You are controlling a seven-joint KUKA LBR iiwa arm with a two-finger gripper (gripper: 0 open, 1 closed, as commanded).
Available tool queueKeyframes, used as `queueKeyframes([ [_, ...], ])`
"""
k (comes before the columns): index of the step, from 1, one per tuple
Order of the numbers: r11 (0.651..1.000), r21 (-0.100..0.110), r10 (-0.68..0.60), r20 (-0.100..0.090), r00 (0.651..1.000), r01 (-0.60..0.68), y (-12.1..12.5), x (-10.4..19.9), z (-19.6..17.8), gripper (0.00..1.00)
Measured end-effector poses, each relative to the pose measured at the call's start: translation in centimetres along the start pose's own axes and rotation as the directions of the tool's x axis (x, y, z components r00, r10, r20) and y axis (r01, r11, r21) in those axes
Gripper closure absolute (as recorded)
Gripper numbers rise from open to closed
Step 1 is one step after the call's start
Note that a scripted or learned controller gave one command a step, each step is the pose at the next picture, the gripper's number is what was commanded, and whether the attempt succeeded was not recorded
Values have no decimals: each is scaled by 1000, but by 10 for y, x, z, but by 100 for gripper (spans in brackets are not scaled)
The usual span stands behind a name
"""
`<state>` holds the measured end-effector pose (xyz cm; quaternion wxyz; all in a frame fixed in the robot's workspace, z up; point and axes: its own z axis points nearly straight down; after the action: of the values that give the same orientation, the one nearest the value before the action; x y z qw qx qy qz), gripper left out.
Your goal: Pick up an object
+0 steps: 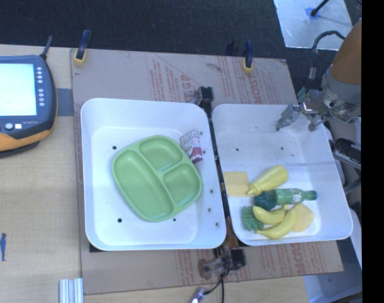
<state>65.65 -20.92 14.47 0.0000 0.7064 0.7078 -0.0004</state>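
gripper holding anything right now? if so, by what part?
Nothing held. The gripper hovers open over a bare upper stretch of the right bin, apart from the yellow bottle and other items.

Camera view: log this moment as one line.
gripper: open, above right bin far edge | holding: nothing | toy pile: near corner | green plate: left bin

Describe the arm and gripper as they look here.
The arm enters at the right edge, showing an orange band above a grey wrist section. A dark cable loops above it. The gripper is small, pale grey metal, with thin fingers spreading from a compact block.
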Motion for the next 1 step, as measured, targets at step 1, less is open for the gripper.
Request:
queueKeyframes([
  [1,1000,3,-1,-1,1000,1,-24,-2,-9,0],
])
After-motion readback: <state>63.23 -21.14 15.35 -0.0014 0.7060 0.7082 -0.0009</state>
